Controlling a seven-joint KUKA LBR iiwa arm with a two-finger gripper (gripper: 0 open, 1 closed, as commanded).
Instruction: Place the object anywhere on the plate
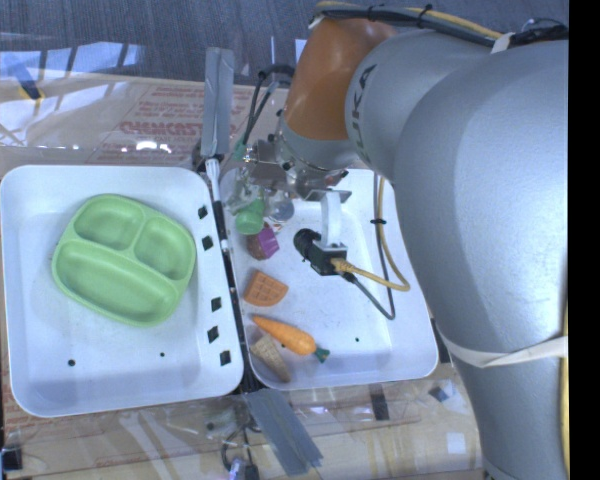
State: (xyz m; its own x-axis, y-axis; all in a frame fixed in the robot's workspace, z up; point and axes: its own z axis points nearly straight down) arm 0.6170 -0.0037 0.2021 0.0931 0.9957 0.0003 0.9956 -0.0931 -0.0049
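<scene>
Below my gripper, grip state indiscernible, sits a green object; I centre over it before closing.

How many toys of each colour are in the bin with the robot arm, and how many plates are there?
Green toy: 1
Purple toy: 1
Orange toys, a waffle-like piece and a carrot: 2
Tan toy: 1
Green plate, in the other bin: 1
Total: 5 toys and 1 plate, 6 things.
</scene>
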